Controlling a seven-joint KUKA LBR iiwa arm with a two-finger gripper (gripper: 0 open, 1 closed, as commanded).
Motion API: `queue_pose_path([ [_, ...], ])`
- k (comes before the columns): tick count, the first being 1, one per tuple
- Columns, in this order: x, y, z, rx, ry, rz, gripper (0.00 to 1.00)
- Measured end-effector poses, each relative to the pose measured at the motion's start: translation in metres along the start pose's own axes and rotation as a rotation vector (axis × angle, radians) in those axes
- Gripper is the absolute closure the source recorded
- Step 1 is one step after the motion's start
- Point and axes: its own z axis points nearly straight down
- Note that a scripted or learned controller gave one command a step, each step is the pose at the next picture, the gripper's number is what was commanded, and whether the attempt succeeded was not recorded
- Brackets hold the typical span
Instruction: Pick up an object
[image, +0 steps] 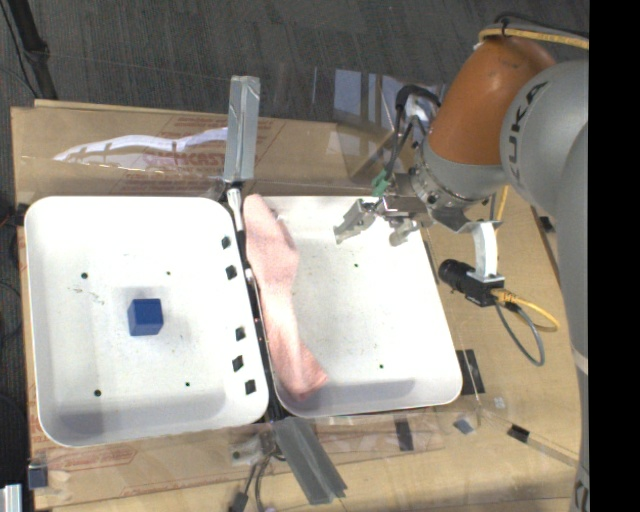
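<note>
Blue cube (146, 316) is what we meet first, starting from the left. It sits on the floor of the left bin (60, 225), a little left of that bin's middle and well clear of all four walls. We see nothing touching it. A few small dark specks dot the white floor around it.

Moving right, we reach the seam where the two bins meet, with a row of small black clips (237, 304) along the left bin's right wall. Above the seam, a grey bar (243, 128) stands over the brown cardboard (120, 130) that lies beneath both bins.

Just past the seam we find a pink cloth (279, 300). It is draped lengthwise along the left wall of the right bin (425, 330), running from the far corner down almost to the near corner.

Further right, the gripper (375, 230) hangs over the far part of the right bin, near its back wall. It is beside the cloth's upper end but apart from it. Its two fingers (346, 226) are spread, and we see nothing between them. Rightmost, we see the arm (560, 160), grey with its orange band (485, 95), reaching in from that side.
</note>
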Motion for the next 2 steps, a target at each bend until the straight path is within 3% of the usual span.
queue_pose_path([
  [1,0.020,0.055,0.102,0.001,0.001,-0.126,0.00],
  [2,0.036,0.069,0.170,-0.002,0.000,-0.218,0.00],
])
